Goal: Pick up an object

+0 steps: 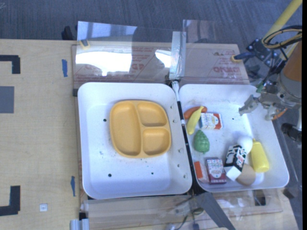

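At right edge, tool (261, 107) half cropped

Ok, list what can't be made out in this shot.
- Grey claw, camera view: small and blurred against the white right bin.
- Small red printed packet: label too small to read.
- Tan rounded object: partly covered by the black-and-white toy, identity unclear.
- Grey arm: cut off by the right edge.

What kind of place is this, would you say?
Probably a robotics lab grasping bench, not a kitchen. Two white bins sit side by side, one holding a yellow tray, the other toy food like a banana, with a gripper over them.
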Robot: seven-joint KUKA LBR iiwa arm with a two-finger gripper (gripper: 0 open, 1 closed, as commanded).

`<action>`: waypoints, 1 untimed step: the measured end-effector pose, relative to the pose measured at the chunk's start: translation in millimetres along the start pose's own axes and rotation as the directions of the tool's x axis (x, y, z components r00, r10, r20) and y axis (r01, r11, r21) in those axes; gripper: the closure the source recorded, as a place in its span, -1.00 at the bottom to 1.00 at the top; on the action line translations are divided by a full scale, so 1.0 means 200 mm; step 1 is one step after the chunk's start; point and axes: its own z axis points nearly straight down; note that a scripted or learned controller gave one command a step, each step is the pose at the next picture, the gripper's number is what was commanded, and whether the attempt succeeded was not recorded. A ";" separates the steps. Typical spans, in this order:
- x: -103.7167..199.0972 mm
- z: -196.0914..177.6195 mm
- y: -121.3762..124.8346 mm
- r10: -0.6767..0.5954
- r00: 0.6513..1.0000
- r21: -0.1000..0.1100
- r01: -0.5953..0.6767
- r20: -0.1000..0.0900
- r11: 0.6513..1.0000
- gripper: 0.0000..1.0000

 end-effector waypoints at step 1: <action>0.30 0.13 0.11 0.138 0.990 0.000 -0.138 0.000 0.990 -1.00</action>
